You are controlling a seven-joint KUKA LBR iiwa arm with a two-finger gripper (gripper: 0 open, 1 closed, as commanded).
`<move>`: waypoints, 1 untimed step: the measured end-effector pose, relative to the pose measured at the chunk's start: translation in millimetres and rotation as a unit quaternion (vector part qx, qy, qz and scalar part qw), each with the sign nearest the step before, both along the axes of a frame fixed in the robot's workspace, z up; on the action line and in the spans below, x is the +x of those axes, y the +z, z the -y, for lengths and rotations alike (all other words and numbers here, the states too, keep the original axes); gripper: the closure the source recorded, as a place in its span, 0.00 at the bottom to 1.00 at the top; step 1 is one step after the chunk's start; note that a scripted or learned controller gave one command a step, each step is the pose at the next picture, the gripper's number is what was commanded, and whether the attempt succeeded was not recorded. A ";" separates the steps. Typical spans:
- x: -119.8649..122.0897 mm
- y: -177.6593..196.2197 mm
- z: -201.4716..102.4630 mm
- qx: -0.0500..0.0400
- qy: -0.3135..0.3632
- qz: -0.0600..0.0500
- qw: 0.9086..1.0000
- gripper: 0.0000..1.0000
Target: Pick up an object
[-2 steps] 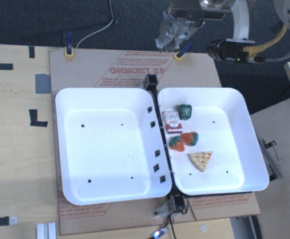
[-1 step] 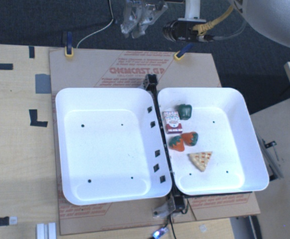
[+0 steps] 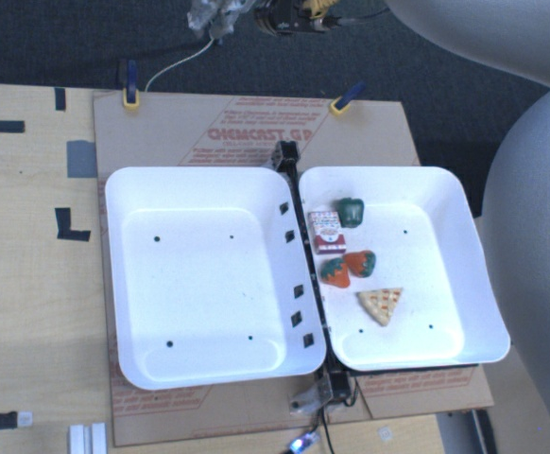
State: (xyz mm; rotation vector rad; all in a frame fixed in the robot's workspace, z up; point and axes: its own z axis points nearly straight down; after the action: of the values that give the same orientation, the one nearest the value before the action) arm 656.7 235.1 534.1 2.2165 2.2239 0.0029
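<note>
The right bin [image 3: 445,253] holds several small items near its left wall. A dark green pepper-like piece [image 3: 351,212] lies beside a red and white carton [image 3: 327,232]. Just below them sit two red pieces with green tops [image 3: 335,272] [image 3: 362,264]. A pizza slice [image 3: 381,305] lies nearer the front. My gripper [image 3: 220,8] hangs at the top of the view, beyond the bench's far edge and well away from both bins, with nothing seen in it.
The left bin [image 3: 199,272] adjoins the right one along a black-clipped seam. Both rest on a cardboard sheet [image 3: 247,130] held by clamps [image 3: 129,93] [image 3: 344,99]. The grey arm [image 3: 502,26] fills the upper right.
</note>
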 end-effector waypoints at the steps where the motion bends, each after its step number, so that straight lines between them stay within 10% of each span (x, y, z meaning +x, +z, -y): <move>1: -60.8 -1.2 1.3 0.000 0.000 -0.004 1.000 1.00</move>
State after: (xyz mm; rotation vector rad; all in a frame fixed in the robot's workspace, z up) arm 595.8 233.8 532.9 2.2190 2.2282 -0.0055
